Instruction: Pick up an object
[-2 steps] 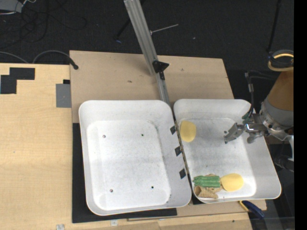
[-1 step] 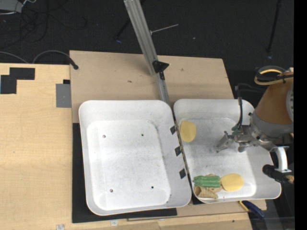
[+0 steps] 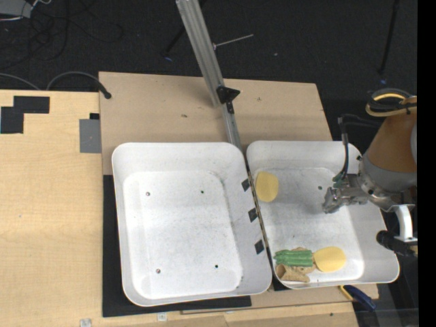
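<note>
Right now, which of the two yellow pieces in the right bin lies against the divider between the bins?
The upper yellow piece, at the right bin's left wall. The other yellow piece sits near the front edge beside the green item.

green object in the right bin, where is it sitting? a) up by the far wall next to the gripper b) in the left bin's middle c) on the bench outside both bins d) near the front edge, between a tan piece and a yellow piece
d: the green object lies low in the right bin, near its front edge, with a tan piece just beneath it and a yellow piece at its right side, well apart from the gripper.
</note>
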You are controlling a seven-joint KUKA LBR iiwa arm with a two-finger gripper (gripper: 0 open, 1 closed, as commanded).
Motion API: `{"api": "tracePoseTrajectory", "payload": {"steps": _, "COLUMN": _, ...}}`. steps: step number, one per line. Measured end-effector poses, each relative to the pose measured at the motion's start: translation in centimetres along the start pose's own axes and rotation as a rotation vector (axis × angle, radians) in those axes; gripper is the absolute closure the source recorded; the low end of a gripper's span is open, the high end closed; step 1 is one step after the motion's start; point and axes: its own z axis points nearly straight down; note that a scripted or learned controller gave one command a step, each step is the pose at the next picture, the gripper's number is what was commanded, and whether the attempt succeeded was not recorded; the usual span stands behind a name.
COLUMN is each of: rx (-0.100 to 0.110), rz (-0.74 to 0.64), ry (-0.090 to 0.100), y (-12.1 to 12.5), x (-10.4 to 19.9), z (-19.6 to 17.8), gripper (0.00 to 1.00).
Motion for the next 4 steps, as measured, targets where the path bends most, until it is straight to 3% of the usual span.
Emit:
{"api": "tracePoseTrajectory", "payload": {"steps": 2, "rx": -0.006, "rz": -0.006, "ry": -0.002, "y": 0.9, "x": 0.3, "z": -9.6, "gripper": 1.00}}
{"api": "tracePoseTrajectory", "payload": {"steps": 4, "rx": 0.000, "rz": -0.009, "ry": 0.002, "y": 3.1, "x": 11.6, "z": -8.4, "gripper": 1.00}}
